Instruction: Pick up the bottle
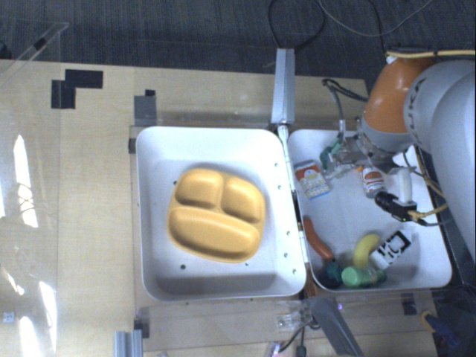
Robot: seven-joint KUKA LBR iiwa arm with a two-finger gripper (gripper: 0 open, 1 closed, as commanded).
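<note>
Pale wooden bench (89,222), two white bins (149,222) side by side

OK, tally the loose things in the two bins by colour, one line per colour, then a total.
Yellow: 2, the big moulded insert in the left bin and a banana
Red-orange: 1, a sausage shape
Green: 2, round pieces and
Black and white: 1, a small bottle
White with print: 2, a carton and a tub
Total: 8
</note>
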